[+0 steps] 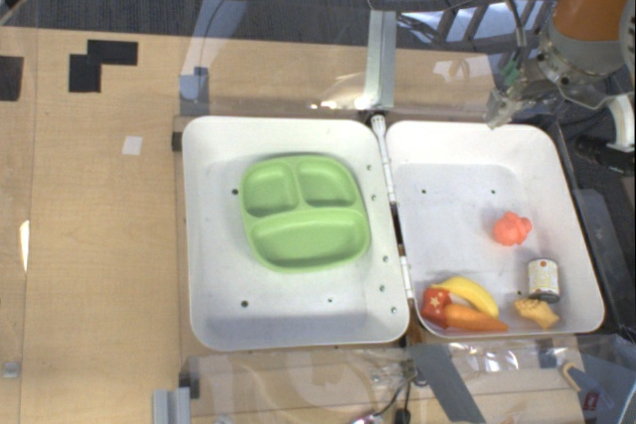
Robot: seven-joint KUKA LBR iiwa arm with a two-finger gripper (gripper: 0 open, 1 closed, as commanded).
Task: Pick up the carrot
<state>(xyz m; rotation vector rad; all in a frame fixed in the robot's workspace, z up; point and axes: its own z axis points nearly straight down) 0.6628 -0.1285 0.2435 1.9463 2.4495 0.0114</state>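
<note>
While the jaws' state cannot be told, the carrot (474,318) lies orange, tapered, beside a banana (470,294).

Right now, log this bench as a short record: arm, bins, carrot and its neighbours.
arm: hand above the right bin's far rim
hand contents: nothing seen held
left bin: green divided plate
right bin: carrot at near edge, lying flat
touching carrot: red item, banana
also in right bin: orange-pink item, small can, tan item
task status: carrot not yet picked up
</note>
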